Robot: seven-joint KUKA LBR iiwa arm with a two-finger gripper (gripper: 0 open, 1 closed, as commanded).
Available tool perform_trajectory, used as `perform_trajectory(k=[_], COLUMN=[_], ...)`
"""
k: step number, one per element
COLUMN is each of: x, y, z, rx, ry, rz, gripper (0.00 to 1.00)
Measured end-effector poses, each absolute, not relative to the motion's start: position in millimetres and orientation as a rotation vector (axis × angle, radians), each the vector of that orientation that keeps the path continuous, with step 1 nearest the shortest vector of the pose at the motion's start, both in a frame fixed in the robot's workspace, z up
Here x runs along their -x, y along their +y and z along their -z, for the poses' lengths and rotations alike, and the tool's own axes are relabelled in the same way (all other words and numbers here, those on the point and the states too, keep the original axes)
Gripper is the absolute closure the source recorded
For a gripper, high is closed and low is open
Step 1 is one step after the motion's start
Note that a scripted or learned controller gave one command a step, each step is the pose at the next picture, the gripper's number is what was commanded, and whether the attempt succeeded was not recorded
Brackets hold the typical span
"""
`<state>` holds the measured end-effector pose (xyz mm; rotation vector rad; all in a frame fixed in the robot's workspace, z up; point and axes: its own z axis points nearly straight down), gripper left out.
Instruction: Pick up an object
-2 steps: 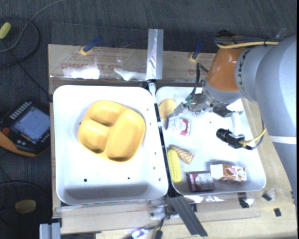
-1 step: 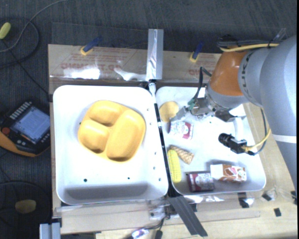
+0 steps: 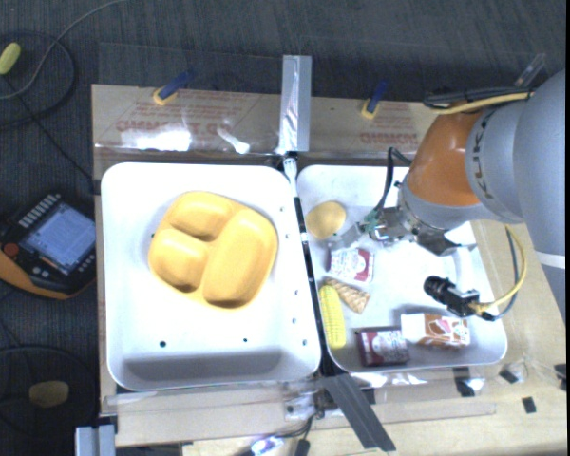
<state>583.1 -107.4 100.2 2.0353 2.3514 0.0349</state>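
A large yellow bread-shaped toy fills the left bin. In the right bin lie a corn cob, small packets and a carton. The gripper hovers there; its grip I cannot tell.

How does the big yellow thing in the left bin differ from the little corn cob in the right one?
The yellow lump is far bigger than the corn cob. The lump is broad, smooth and made of rounded lobes; the cob is slim, straight and ridged. The lump is a deeper orange-yellow, the cob a paler yellow. The lump lies alone mid-bin; the cob lies along its bin's left wall beside other small items. Both are yellow and lie flat.
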Motion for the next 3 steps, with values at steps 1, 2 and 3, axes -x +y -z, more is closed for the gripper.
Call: perform_trajectory(k=[1, 2, 3], x=[-551.8, -524.5, -509.8], y=[-99.4, -108.3, -111.8], z=[-98.9, -98.2, -98.0], rx=[-1.895, -1.939, -2.063], ry=[2.462, 2.431, 2.329], rz=[-0.031, -0.034, -0.041], gripper=[0.0, 0.0, 0.0])
